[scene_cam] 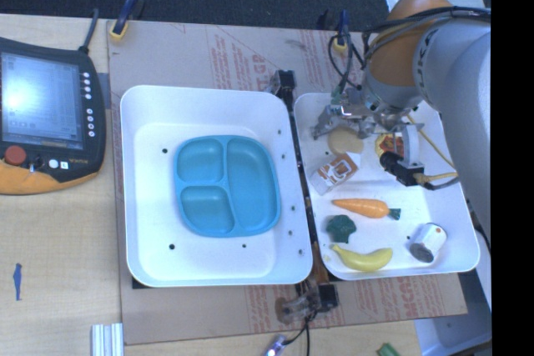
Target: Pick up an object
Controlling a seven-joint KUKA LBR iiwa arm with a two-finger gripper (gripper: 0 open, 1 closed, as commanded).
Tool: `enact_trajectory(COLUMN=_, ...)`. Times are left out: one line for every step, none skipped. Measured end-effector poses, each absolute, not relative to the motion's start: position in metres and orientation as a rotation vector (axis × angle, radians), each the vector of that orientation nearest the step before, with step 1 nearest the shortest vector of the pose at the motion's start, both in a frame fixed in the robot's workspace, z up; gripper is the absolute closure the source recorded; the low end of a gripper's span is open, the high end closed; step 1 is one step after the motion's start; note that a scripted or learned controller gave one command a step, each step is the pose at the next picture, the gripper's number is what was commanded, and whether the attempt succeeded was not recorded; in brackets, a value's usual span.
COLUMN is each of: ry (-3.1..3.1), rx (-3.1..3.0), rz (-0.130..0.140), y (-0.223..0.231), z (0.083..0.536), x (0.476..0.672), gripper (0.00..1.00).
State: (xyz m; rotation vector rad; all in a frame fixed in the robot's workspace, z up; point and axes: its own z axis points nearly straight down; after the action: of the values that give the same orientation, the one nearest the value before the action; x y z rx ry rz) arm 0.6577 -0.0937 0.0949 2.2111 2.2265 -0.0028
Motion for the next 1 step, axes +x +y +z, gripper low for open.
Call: enact_trajectory(ry=2.226, rx=2.214, rz=-0.004, y=-0.1036, z=0.0926, x=0.6567, gripper=0.00)
